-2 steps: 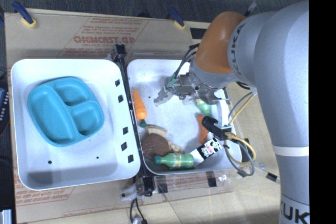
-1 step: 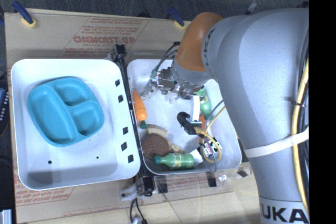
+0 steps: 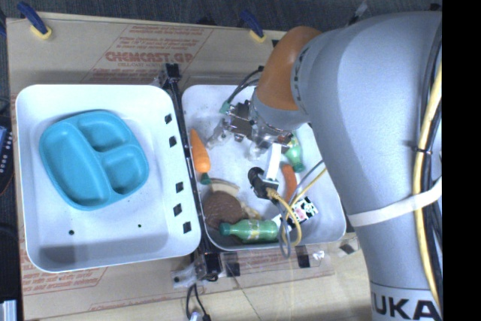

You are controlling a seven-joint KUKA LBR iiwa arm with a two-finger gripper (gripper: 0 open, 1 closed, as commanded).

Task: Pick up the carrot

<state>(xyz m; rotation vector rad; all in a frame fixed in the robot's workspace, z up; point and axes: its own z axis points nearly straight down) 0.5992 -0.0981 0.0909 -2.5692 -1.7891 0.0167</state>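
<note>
A dark carpeted floor surrounds a brown cardboard-covered bench [image 3: 150,56] printed with red lettering and held by blue clamps [image 3: 34,20] at its far edge. Two shallow white bins sit on it side by side. The large grey arm [image 3: 376,124], with an orange band [image 3: 282,75] above the wrist, reaches in from the right and covers much of the right bin [image 3: 199,98]. The left bin [image 3: 90,237] holds a light blue divided plate [image 3: 94,158] toward its far left. The gripper [image 3: 252,133] hangs over the middle of the right bin among cables; whether it is wide or narrow cannot be told, and nothing shows between its tips. The carrot [image 3: 200,153] lies in the right bin along the left wall, just left of the gripper, pointing near and far. Near it sit a brown round cookie [image 3: 222,207] and a green bottle [image 3: 250,230] lying on its side by the near wall. A second orange piece [image 3: 288,178] and a green item [image 3: 293,154] lie by the arm, with a small black-and-white patterned object [image 3: 304,210] nearer.
</note>
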